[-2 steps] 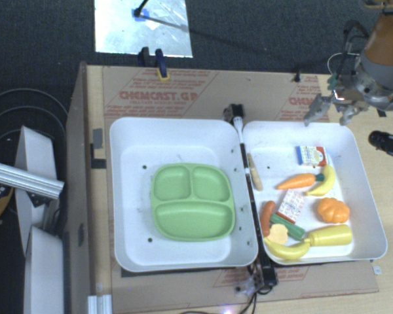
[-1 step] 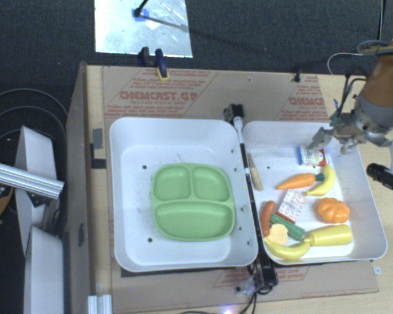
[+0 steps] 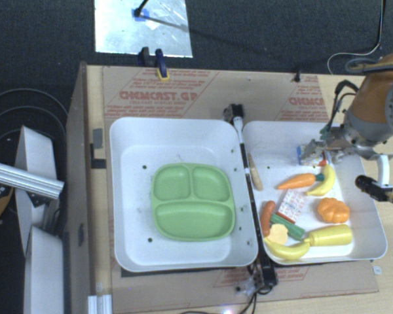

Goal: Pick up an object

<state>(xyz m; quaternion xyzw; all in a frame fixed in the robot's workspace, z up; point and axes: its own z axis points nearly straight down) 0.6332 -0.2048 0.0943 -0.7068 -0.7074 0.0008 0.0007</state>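
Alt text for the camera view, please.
The pincer hangs over the right bin above toy food: a carrot, bananas, a pumpkin. The left bin holds a green divided plate.

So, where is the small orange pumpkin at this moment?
In the camera view, the pumpkin lies in the right bin, near its right side. It sits just below the banana and above the yellow bottle.
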